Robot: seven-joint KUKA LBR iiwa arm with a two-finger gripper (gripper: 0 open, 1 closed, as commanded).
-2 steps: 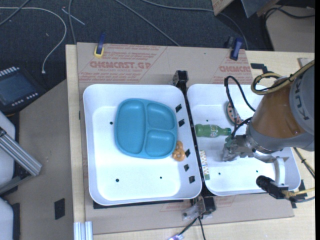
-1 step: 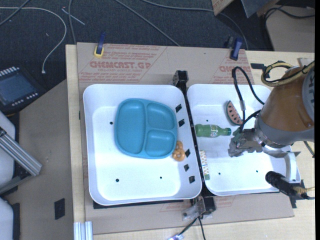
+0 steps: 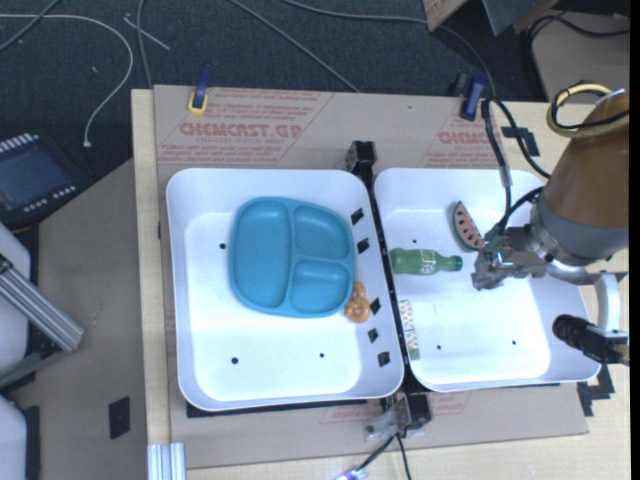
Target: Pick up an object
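Bright, even light from overhead here, and the two white bins (image 3: 190, 298) come up almost blown out, their floors nearly featureless. Shadows are soft and short: a faint one hugs the blue tray (image 3: 292, 256), another sits under the arm (image 3: 590, 188). The dark floor at the top goes murky, cables barely lifting off it. Overall it's a touch soft and grainy, fine print on the cardboard (image 3: 240, 123) just readable, and the arm's edges look slightly smeared.

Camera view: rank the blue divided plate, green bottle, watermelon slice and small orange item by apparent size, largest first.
1. blue divided plate
2. green bottle
3. watermelon slice, close to the bottle, so that order is unsure
4. small orange item
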